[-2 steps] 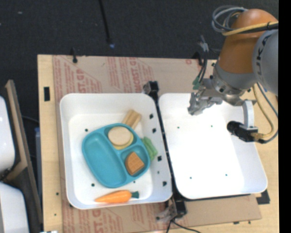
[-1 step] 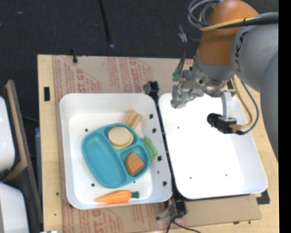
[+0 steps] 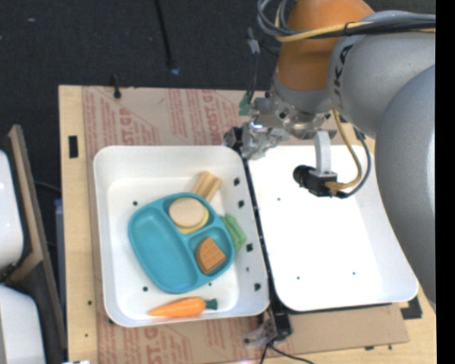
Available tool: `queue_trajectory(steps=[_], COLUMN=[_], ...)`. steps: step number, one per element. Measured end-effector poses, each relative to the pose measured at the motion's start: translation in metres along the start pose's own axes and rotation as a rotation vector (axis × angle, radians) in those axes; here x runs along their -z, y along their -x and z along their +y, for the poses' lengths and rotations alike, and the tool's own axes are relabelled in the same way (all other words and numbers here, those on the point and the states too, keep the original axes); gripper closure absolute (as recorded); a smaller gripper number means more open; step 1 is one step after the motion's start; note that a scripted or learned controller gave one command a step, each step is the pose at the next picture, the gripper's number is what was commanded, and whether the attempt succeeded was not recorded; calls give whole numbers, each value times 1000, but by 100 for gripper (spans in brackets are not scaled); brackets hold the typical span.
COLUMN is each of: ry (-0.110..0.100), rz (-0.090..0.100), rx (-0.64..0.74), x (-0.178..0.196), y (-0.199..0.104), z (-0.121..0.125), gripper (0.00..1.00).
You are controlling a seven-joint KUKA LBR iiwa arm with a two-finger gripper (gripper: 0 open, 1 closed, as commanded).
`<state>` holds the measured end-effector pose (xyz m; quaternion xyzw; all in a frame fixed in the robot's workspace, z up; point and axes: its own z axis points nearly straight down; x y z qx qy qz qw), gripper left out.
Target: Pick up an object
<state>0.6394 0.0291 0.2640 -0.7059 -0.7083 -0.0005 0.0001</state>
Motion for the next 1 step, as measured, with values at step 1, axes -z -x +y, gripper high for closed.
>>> queue_trajectory(steps=[1], ry=[-2], rz=[-1], rx=[0], x=[-21], y=[-49], z=[17], gripper=[100])
